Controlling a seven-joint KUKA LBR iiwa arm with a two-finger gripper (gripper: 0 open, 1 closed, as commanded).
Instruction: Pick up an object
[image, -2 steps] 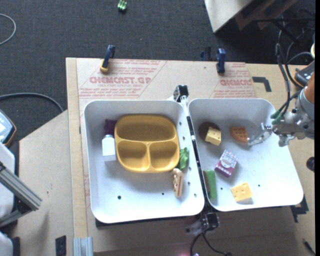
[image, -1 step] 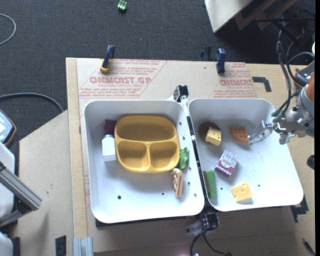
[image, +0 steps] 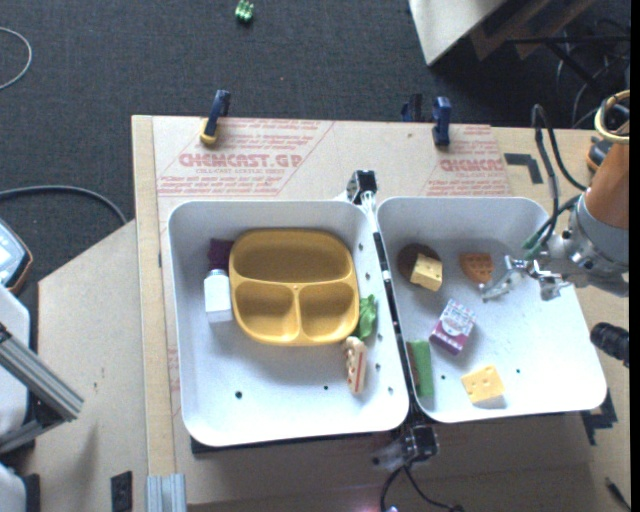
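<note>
Bench surface carries two white bins. Gripper (image: 512, 278) hovers over the right bin (image: 560, 390) — fingers spread, nothing between them. Orange cracker (image: 476, 266) lies at 9 o'clock, just beside; cheese wedge (image: 484, 386) at 6 o'clock — apart.

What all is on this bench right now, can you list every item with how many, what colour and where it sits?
shallow white plastic bins: 2, white, side by side on the bench
divided yellow plastic tray: 1, yellow, left bin, centre
small white bottle: 1, white, left of the tray
dark purple item: 1, purple, at the tray's upper left
toy sandwich: 1, tan, below the tray's right corner
yellow cheese wedges: 2, yellow, right bin, upper left and lower right
orange cracker: 1, orange, right bin top
pink carton: 1, pink, right bin centre
green stick: 1, green, right bin lower left
blue clamps: 2, bench's far edge
pincer: 1, grey, over right bin
</note>
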